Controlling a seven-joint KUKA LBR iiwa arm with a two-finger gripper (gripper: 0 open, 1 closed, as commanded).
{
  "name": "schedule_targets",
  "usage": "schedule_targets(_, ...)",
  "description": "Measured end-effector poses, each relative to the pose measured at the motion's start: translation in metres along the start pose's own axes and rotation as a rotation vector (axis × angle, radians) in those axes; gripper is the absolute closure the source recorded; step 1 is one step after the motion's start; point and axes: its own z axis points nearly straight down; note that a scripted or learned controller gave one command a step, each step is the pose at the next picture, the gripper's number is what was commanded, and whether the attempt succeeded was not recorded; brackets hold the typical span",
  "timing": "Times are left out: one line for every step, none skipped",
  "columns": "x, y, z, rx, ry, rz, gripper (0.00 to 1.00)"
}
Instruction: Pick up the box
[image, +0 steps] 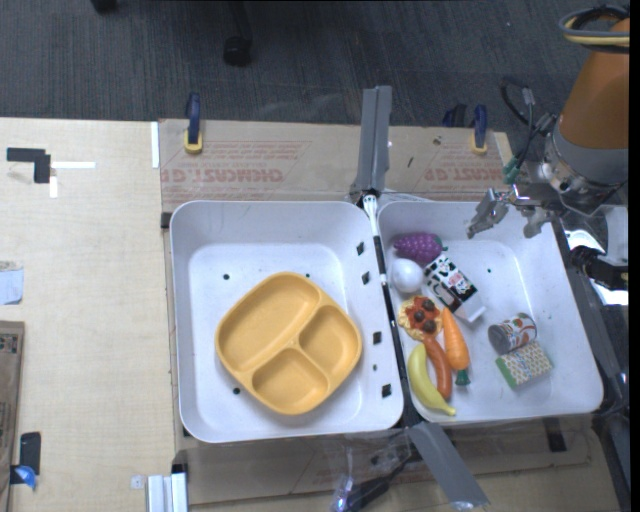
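Robotics lab, clamped bench (80, 300), 2 bins (190, 300) (toy food)

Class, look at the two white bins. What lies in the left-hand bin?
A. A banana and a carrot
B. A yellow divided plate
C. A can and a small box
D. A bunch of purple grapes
B: the yellow divided plate lies alone in the left bin, while the banana, carrot, can, box and grapes sit in the right bin.

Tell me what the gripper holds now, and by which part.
Nothing. The gripper hangs open over the right bin's far edge, apart from the box.
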Motion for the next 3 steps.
schedule_targets(-0.065,-0.114,0.074,-0.001,0.000,-0.087,0.00)
schedule_targets(-0.056,-0.114,0.066,-0.003,0.000,0.065,0.00)
schedule_targets(-0.088,-0.128,0.156,0.000,0.014,0.071,0.00)
